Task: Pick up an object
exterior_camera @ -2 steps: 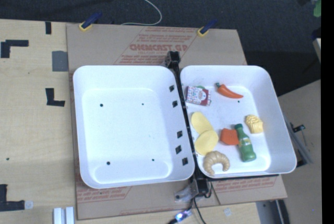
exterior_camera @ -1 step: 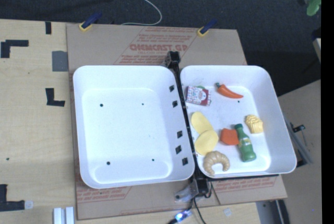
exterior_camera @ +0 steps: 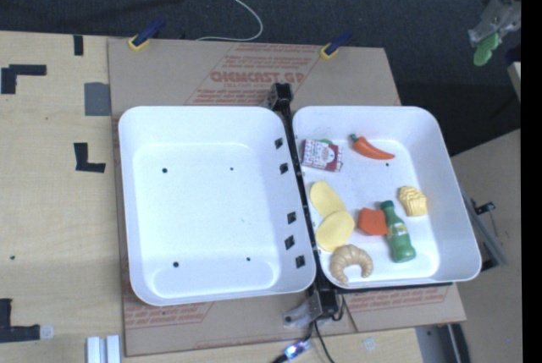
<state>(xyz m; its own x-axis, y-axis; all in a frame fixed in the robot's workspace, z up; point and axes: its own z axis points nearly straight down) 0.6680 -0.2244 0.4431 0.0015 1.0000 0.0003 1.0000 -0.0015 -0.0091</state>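
Bench: pale wood with dark markings on the left, a brown cardboard sheet [exterior_camera: 254, 74] under both bins, held by two yellow-and-blue clamps [exterior_camera: 146, 34] at its far corners.
Left bin [exterior_camera: 135, 184]: white, shallow, with a few small dark dots on its floor.
Divider: the two bins touch along a dark seam with black clips [exterior_camera: 290, 217] running down the middle.
Right bin [exterior_camera: 453, 217]: white, holds all the toys.
Red-and-white packet [exterior_camera: 320, 154]: near the seam, toward the far side.
Yellow pieces [exterior_camera: 329, 215]: two rounded shapes, touching, just beside the seam.
Croissant [exterior_camera: 351, 261]: tan, at the near edge, below the yellow pieces.
Chili pepper [exterior_camera: 370, 148]: orange-red with a green stem, at the far side.
Orange block [exterior_camera: 372, 221]: touching the green bottle.
Green bottle [exterior_camera: 398, 232]: lying flat, cap pointing away.
Yellow corn piece [exterior_camera: 412, 200]: just right of the bottle's top.
Gripper [exterior_camera: 495, 19]: at the upper right corner, well apart from the bins, blurred; a green bit shows at its tip; whether its fingers are apart or together, I cannot tell.
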